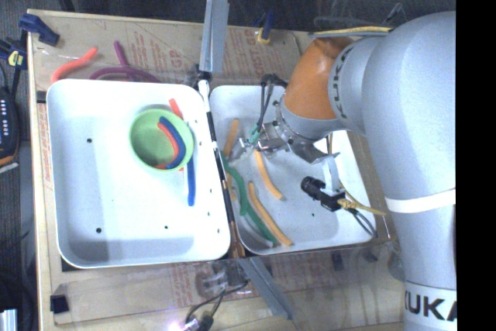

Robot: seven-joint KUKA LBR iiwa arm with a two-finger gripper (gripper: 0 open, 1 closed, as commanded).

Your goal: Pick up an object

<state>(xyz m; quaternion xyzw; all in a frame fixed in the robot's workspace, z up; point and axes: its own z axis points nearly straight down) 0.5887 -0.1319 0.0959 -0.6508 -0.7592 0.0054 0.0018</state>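
Note:
My gripper (256, 140) hangs low over the upper left part of the right bin (353, 167), with the grey arm reaching in from the right. Just left of it lies an orange strip (231, 137). Below it a yellow-orange strip (268, 175) rests on the bin floor. A green strip (240, 191) runs along the bin's left wall, and another orange strip (269, 222) and a green one (258, 227) lie near the front wall. A small teal piece shows right at the gripper; whether it is held is unclear.
The left bin (101, 198) holds a green bowl (155, 139) with red and blue strips in it, and a blue strip (191, 181) beside it. An orange tool (74, 64) and a purple cable (124, 74) lie on the bench behind that bin.

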